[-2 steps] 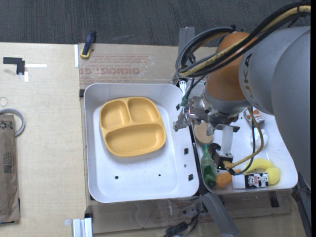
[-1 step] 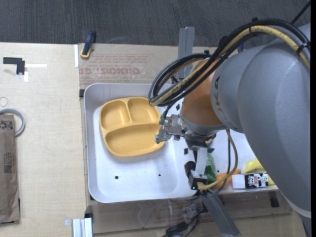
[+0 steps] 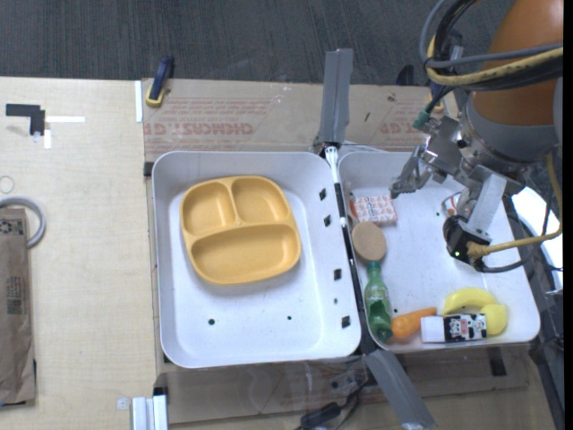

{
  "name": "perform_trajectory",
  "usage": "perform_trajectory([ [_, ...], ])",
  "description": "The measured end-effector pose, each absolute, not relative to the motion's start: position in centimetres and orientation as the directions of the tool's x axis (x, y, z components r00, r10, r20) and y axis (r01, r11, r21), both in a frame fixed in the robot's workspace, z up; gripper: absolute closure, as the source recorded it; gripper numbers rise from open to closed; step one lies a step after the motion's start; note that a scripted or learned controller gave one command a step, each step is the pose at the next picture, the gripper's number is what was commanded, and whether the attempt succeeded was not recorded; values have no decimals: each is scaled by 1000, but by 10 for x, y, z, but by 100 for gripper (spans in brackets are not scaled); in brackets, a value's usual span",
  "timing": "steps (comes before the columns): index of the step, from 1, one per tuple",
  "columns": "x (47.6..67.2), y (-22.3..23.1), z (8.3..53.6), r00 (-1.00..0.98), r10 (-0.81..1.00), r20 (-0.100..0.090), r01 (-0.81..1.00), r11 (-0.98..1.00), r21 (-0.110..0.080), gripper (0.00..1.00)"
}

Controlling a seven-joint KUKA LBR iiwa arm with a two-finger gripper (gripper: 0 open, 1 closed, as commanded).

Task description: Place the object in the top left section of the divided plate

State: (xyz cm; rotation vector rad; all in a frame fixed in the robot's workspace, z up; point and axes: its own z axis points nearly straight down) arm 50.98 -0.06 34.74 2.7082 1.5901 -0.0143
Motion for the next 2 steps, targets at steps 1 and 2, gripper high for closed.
perform_trajectory([
  [1, 557, 22, 251, 518, 855, -8, 855, -519, -5, 0],
  [2, 538, 82, 188, 500, 866, -8, 866, -500, -6, 0],
])
